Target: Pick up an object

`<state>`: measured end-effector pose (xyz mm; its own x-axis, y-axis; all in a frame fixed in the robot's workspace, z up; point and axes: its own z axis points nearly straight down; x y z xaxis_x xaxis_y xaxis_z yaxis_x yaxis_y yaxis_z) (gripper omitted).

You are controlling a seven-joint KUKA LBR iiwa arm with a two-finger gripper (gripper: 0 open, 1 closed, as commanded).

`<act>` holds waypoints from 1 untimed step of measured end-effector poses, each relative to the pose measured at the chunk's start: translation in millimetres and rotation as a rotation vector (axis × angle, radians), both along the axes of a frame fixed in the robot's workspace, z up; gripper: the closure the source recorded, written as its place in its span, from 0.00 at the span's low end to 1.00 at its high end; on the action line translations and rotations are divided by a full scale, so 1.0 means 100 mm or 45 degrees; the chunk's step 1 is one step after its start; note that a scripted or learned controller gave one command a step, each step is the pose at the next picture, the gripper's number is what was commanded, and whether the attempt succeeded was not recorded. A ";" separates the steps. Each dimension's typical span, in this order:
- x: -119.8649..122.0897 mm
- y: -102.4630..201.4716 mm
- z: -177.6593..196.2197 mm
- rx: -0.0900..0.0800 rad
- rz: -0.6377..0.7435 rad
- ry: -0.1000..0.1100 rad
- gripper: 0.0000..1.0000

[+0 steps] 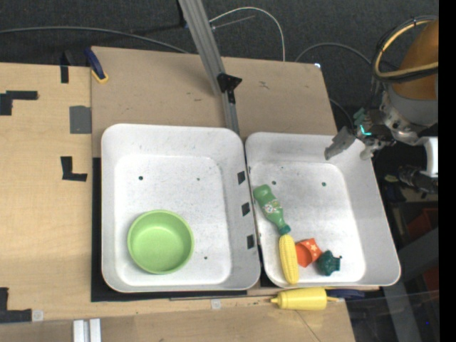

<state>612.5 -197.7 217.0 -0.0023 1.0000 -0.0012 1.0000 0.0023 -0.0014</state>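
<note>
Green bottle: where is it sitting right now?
The green bottle lies in the right bin, near its left wall, tilted with its lower end touching the top of the corn cob.

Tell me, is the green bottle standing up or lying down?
Lying down. The green bottle lies flat on the right bin's floor, its narrow end toward the corn.

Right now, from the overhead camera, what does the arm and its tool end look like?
At the view's right edge, the grey arm carries a rounded orange band above the wrist, ringed by thin looping cables. Below it sits a pale metallic wrist section with a small teal light or marking. A dull grey two-finger gripper juts from it toward the right-hand shallow white bin.
</note>
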 end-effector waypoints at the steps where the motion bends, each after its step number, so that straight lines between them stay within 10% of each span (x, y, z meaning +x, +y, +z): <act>1: -0.03 0.01 -0.44 0.000 -0.001 0.005 0.00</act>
